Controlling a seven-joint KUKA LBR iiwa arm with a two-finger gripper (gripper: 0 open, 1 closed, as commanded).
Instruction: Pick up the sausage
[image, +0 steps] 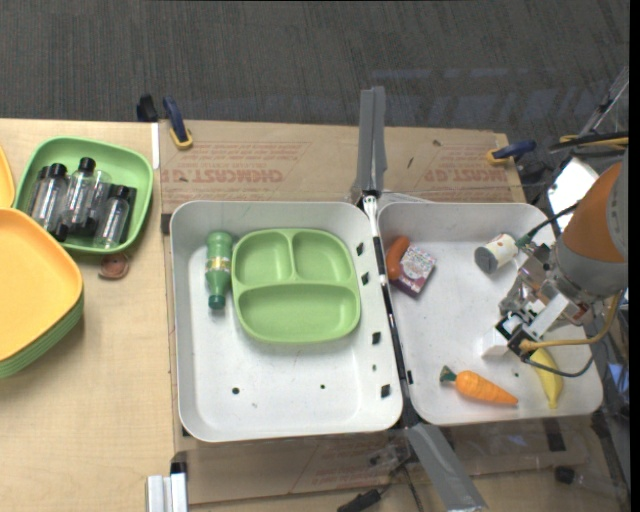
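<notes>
Right, sausage is the reddish-orange piece at the far left of the right bin, hard against the divider wall, partly tucked under or beside the purple-and-white packet. Can't tell if they touch or overlap.

My gripper sits on the other side of that bin, well apart from the sausage, low over the floor near the banana. Whether it's wide or narrow I can't tell from this angle. Nothing visibly held.

Plan as I judge it: lift clear, cross the bin leftward, line the jaws across the sausage's short axis, come straight down. Risks: wall on one side, packet on the other, so little room. Likely to clip the packet or the rim. Approach from the near end where more sausage shows.

Also in the right bin: carrot near the front, white cup lying on its side toward the back. Neither is in the path.

Left bin holds a green divided plate and a green bottle. Both bins sit on cardboard; yellow plates and a green tray of bottles are off to the left.
</notes>
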